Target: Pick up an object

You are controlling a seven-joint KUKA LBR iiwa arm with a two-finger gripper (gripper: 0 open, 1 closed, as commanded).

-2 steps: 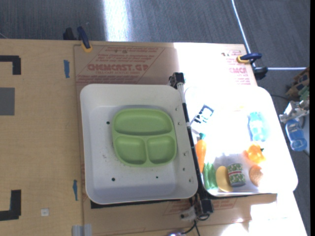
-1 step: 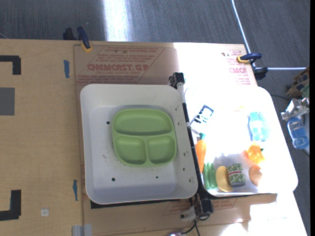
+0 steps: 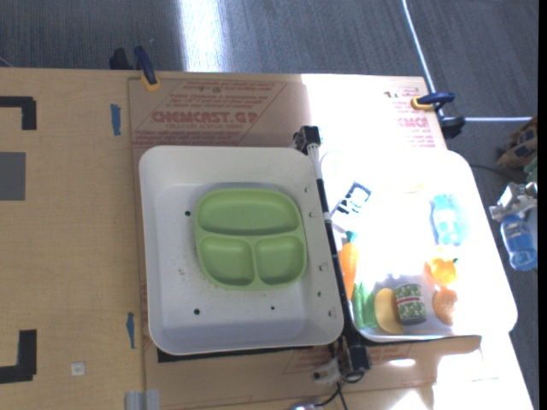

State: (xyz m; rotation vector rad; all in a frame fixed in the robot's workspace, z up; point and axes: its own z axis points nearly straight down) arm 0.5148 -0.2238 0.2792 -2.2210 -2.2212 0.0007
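Observation:
The right white bin (image 3: 479, 186) holds several small items under strong glare. A light blue bottle-shaped item (image 3: 447, 220) lies toward its right side. An orange carrot (image 3: 348, 261) lies along the left wall, with a green piece (image 3: 362, 304) below it. Near the front wall a yellow item (image 3: 386, 310), a small can with a green label (image 3: 410, 302) and two orange items (image 3: 443, 272) (image 3: 444, 307) are bunched together. A white card with black marks (image 3: 353, 197) lies near the bin's far left.
The left white bin (image 3: 162, 229) holds a green divided plate (image 3: 249, 237). Both bins rest on brown cardboard (image 3: 214, 109) held by clamps (image 3: 432, 102). A black bracket (image 3: 308, 137) stands between the bins at the far side. Clutter (image 3: 515, 229) sits beyond the bench's right edge.

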